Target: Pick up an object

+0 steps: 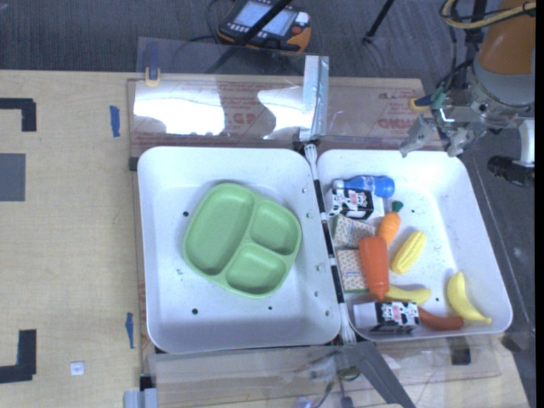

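**Operator:** Where did the gripper stand, and what was the state of its fingers?

**Technician:** It hung just above the far rim of the right bin, near that bin's far right corner. Nothing lay between the fingers. Whether they were spread or pressed together could not be told, as the view was too small there.

**Operator:** Where were the candidate objects?

**Technician:** All lay in the right bin. A blue bottle rested near the far edge. A small carrot, a large carrot and a corn cob sat about the centre. A banana lay toward the near right corner. Most were crowded along the left wall, several touching, which probably left little finger clearance there.

**Operator:** And the left bin?

**Technician:** It carried a green divided plate, set roughly centred.

**Operator:** Stage of the task?

**Technician:** No pick was yet made. The banana, lying apart, appeared the easiest target.
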`<state>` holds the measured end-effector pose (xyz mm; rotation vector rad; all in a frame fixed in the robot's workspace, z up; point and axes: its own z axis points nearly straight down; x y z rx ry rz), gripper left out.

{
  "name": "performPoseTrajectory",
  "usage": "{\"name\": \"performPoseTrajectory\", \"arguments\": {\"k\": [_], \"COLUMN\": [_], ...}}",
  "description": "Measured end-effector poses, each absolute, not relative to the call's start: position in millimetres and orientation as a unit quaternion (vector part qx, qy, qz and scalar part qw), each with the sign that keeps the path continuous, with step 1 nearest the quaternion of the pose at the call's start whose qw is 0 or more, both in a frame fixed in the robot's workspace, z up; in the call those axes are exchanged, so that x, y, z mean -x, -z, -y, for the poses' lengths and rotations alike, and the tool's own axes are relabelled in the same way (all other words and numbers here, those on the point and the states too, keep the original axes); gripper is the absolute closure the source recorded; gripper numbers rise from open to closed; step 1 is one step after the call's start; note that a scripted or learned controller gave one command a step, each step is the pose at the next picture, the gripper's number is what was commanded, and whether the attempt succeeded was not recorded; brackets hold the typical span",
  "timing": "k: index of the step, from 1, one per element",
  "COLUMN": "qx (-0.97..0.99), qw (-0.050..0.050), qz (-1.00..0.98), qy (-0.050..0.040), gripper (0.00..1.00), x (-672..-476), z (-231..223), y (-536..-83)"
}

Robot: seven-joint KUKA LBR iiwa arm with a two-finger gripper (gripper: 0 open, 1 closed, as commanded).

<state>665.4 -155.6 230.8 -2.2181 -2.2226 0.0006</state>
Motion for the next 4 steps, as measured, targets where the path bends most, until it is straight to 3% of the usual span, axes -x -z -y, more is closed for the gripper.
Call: {"name": "performPoseTrajectory", "arguments": {"k": [1, 2, 3, 4], "qx": [0.607, 0.580, 0.587, 0.588], "qw": [-0.004, -0.012, -0.011, -0.009], "qz": [0.795, 0.815, 0.810, 0.809], "qy": [0.0024, 0.0052, 0.0069, 0.0046], "gripper": [0.00, 0.00, 0.00, 1.00], "x": [-603.7, -586.4, -581.3, -579.2], "z": [141, 125, 131, 134], "y": [-102, -96, -96, -103]}}
